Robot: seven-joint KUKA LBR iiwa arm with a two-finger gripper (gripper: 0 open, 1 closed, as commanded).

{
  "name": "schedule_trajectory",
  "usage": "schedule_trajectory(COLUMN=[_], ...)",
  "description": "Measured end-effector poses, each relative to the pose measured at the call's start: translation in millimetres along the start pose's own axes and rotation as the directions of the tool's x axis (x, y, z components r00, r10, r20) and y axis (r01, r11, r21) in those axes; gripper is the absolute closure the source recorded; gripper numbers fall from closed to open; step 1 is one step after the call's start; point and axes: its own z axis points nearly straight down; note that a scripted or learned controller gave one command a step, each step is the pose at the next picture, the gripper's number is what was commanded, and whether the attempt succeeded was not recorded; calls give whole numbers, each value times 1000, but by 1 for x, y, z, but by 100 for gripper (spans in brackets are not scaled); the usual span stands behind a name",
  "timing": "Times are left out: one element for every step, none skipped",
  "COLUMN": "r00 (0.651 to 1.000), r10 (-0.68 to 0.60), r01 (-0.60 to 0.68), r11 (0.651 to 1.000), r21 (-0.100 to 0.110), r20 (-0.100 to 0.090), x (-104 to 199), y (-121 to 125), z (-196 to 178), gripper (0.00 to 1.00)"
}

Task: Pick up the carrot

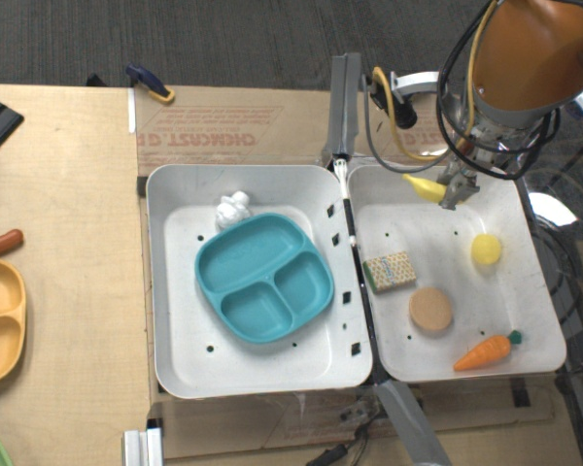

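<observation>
Gripper (454,194) sits at the right bin's (539,289) back; we can't tell its state. Carrot (486,351) lies well apart, up front.

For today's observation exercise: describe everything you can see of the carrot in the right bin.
The carrot is a small orange toy, plastic-looking, with a green stub top at its right end. It lies on its side, slightly tilted, on the floor of the right bin near the front right corner. Nothing touches it; the gripper is at the bin's far side.
</observation>
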Motion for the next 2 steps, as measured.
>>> schedule_trajectory(r00=[1000,999], r10=[-1,52], r01=[1,-52], r11=[1000,999], r21=[6,3], r20=[-2,-6], x=[0,6], y=[-2,57], z=[-10,-123], gripper=[100,100])
